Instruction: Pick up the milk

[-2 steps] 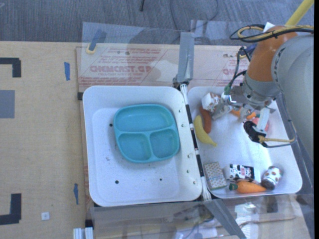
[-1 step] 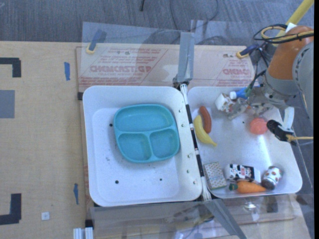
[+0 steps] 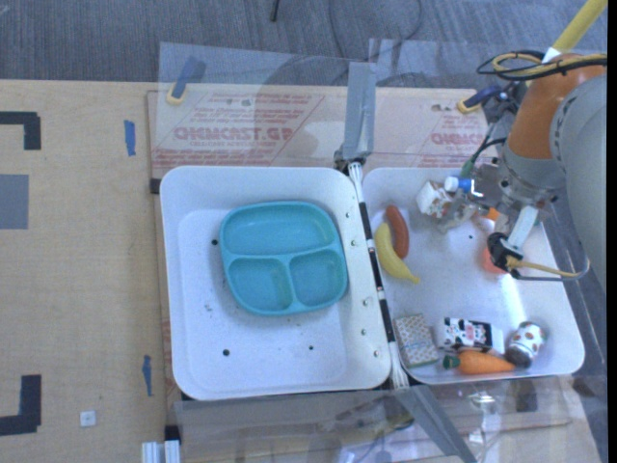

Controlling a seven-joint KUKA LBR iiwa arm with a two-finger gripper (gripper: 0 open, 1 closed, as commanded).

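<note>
The milk is a small carton with black and white cow patches. It lies on its side near the front edge of the right bin, between a checkered packet and a round speckled object. My gripper hangs low over the back of the same bin, well away from the milk. It sits next to a small white object. The grey arm with its orange band comes in from the right.
A banana and a red sausage lie by the right bin's left wall. A carrot, checkered packet and speckled ball crowd the front. An orange item lies mid-right. A teal divided plate fills the left bin.
</note>
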